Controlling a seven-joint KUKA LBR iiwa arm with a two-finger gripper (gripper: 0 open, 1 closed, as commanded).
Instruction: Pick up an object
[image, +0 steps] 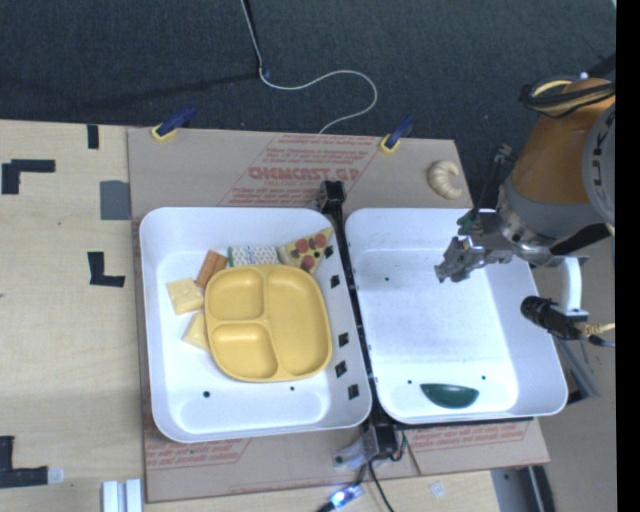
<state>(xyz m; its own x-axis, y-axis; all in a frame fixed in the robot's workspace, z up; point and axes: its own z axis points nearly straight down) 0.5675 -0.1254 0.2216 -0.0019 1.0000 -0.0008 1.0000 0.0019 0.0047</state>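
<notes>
Over the right bin (520, 395), the gripper (452, 266) hangs above bare floor.

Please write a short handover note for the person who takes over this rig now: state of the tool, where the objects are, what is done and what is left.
Tool: above the right bin, near its upper right part; nothing seen between its fingers, open or shut unclear.
Objects: dark green object at the right bin's near edge. Yellow divided plate in the left bin, with small food-like pieces around its left and upper sides.
Done: no object picked up.
Left: choose an object, grasp it, lift it.
</notes>
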